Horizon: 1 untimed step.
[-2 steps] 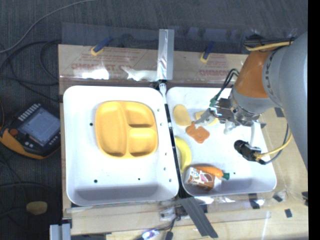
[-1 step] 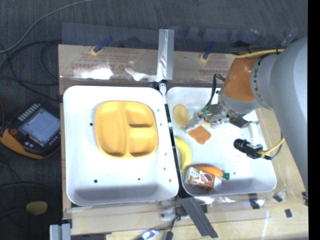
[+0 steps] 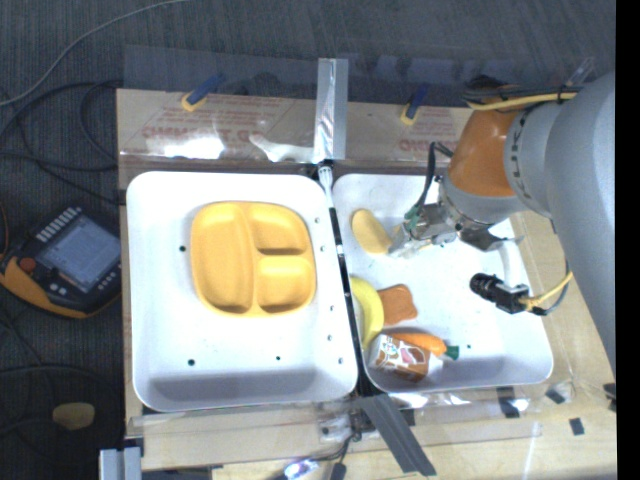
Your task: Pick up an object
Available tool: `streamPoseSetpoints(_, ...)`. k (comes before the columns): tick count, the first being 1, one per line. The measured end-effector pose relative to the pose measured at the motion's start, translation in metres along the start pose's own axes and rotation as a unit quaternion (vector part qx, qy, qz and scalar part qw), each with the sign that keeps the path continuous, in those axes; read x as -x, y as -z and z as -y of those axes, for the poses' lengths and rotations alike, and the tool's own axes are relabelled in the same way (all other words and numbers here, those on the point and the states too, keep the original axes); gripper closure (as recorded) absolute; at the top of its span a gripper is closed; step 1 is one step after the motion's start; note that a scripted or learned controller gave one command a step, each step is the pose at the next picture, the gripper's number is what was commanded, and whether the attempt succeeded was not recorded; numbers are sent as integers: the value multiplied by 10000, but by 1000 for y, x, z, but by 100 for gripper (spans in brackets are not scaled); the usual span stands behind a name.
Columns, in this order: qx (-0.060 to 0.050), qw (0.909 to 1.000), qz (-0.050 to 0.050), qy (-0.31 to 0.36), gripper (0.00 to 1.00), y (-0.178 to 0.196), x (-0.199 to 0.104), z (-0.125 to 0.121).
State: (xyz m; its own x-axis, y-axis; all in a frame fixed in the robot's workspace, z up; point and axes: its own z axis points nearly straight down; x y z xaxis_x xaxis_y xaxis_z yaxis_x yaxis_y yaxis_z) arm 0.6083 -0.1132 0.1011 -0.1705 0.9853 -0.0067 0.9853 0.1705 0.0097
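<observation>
Over the right bin, gripper just beside a pale yellow piece, grip state impossible to tell

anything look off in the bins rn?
Nothing spilled or broken. The yellow divided tray sits slightly rotated in the left bin. In the right bin, the banana leans on the divider wall, crowded by the bottle and carrot.

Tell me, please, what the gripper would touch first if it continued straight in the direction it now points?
Probably the pale yellow oval object. The gripper points toward the left side of the right bin, and that object lies just ahead of it. Height is hard to judge from above, so it could instead meet the bin floor first.
</observation>
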Motion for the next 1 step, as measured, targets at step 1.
streamPoseSetpoints(1, -1, 10000, 0, 0, 0, 0, 0, 0)
